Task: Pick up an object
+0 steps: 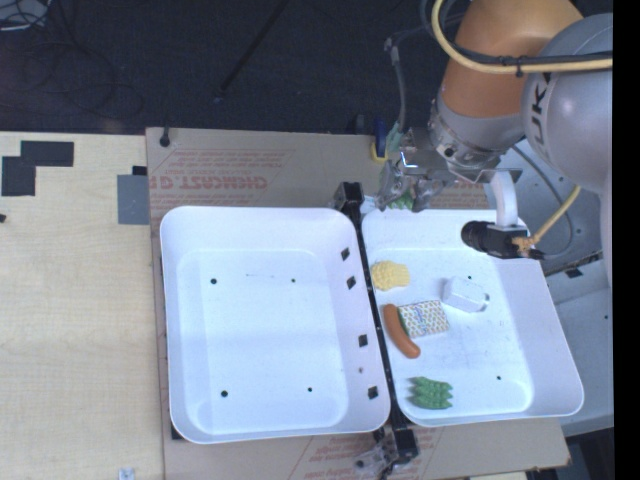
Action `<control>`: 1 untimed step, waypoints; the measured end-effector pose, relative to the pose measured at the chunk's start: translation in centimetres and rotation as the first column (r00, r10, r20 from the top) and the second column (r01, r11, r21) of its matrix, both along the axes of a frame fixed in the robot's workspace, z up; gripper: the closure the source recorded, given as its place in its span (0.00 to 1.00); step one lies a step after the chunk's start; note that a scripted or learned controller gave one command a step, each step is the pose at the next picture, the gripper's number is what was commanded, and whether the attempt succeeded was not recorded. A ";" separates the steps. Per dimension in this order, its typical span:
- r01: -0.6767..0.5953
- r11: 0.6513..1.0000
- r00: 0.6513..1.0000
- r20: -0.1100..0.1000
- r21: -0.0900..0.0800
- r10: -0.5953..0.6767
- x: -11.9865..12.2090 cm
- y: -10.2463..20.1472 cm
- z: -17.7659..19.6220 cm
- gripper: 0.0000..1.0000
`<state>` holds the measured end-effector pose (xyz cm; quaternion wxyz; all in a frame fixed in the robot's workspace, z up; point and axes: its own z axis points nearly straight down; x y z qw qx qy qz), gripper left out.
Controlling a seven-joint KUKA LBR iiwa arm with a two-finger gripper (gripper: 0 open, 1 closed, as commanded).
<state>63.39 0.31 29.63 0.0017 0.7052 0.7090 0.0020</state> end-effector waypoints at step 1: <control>0.008 1.000 1.000 -0.012 0.001 -0.008 -7.7 -0.9 2.3 1.00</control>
